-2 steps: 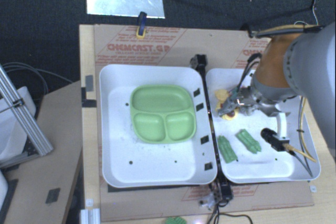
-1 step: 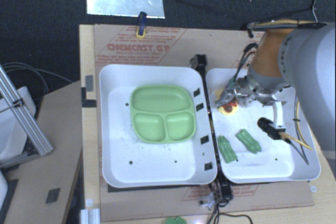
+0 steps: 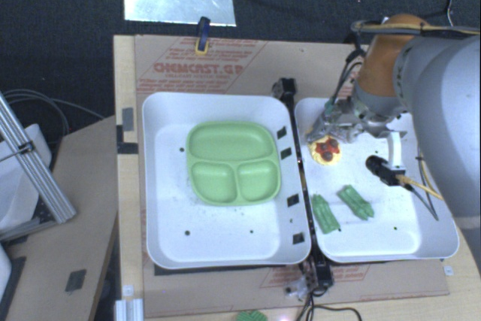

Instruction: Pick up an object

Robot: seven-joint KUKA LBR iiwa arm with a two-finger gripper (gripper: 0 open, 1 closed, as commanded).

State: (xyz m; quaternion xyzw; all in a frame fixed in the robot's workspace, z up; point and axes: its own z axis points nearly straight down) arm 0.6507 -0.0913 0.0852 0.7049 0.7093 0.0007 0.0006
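Camera view from above, at a slant: a grey robot arm with an orange band reaches into the right bin [image 3: 432, 240], one of two shallow white bins. Its claw [image 3: 329, 133] is lowered into the bin's far corner. Directly beneath the claw's tip, touching it or very nearly so, lies a small red and yellow toy [image 3: 325, 152], which is probably the object to be picked. Whether the claw is open or closed cannot be told, because the wrist hides its tip from this angle. Nothing is visibly lifted; the toy appears to rest on the bin floor, so the pick looks not yet done. The approach seems complete, with the closing and the raising left to do (a judgement from position alone). Well apart from the claw, toward the view's lower edge, lie two green ridged pieces, one darker green piece [image 3: 325, 213] and one lighter green piece [image 3: 355, 202] beside it. Away from the claw, across the divider, the left bin [image 3: 161, 237] holds a green divided plate [image 3: 232, 162].
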